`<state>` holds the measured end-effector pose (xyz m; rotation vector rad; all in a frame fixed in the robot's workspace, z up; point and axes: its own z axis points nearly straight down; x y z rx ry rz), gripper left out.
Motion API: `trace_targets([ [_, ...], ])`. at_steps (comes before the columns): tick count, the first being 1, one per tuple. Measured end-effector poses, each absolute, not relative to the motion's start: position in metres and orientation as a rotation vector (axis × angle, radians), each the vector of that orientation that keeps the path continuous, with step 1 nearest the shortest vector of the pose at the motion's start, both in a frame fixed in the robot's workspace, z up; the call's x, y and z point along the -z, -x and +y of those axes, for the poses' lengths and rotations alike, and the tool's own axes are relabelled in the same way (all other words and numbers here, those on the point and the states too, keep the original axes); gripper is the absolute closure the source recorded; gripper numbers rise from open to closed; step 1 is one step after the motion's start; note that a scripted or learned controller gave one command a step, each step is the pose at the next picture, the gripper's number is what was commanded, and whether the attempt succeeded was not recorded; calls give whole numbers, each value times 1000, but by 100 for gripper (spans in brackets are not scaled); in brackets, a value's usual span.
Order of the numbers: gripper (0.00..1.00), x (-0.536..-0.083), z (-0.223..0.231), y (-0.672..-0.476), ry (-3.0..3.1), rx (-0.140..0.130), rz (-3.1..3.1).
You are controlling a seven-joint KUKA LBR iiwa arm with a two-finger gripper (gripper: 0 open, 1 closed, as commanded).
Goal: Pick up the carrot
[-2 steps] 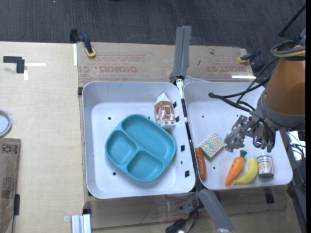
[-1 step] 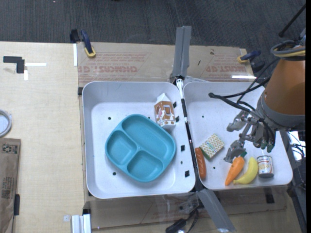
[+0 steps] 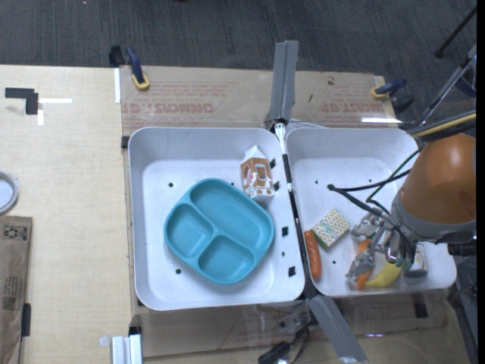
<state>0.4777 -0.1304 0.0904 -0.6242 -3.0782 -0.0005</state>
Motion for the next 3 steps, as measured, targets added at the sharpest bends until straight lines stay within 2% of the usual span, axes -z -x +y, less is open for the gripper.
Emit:
trace_targets([
  [1,100,-98,-130,-479,627,2,-3077],
  [2,100,-233,-76,-480,1058,0,-2961],
  [3,0,-233,-76,-479,1057,0,-2960],
])
